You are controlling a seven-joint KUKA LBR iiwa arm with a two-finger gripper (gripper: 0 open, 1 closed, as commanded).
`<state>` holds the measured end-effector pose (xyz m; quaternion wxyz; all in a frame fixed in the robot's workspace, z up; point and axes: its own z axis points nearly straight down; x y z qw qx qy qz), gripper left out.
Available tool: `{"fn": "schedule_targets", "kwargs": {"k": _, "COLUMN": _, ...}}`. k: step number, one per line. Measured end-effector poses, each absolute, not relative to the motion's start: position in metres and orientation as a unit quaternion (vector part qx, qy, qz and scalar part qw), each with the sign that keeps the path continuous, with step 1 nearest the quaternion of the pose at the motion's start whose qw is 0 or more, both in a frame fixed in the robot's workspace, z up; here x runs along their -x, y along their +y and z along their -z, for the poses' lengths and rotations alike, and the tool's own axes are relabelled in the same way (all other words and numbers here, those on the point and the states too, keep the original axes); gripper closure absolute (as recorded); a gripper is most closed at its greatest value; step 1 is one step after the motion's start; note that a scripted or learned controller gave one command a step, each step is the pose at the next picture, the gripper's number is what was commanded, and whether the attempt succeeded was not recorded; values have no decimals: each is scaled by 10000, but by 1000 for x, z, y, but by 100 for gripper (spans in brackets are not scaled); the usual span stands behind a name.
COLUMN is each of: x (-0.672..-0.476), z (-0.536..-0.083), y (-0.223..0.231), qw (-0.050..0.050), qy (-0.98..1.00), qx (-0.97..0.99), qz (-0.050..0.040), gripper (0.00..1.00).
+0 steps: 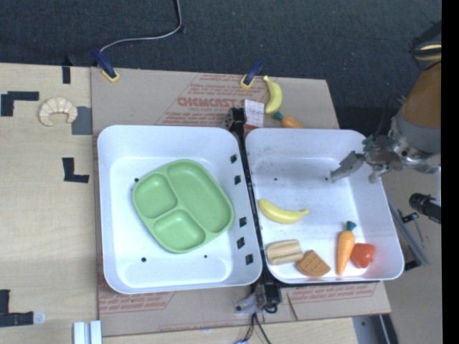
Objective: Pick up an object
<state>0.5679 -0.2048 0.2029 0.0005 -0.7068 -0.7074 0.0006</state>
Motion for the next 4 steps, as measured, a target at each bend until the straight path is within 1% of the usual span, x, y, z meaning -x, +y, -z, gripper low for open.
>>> {"fn": "schedule_targets", "kwargs": {"k": 1, "x": -522, "z": -93, "y": -221, "qw": 4, "qy": -7076, "qx": 7066, "qz": 2, "gripper": 0}}
{"fn": "schedule_targets", "kwargs": {"k": 2, "x": -483, "z": -112, "y": -224, "qw": 8, "qy": -7071, "qx": 7071, "qz": -5, "gripper": 0}}
{"fn": "schedule_targets", "kwargs": {"k": 3, "x": -484, "z": -86, "y": -220, "qw": -4, "qy": -7067, "qx": 7075, "qz": -2, "gripper": 0}}
{"fn": "schedule_targets", "kwargs": {"k": 4, "x": -485, "z": -96, "y": -220, "qw": -37, "qy": -7066, "qx": 7076, "qz": 4, "gripper": 100}}
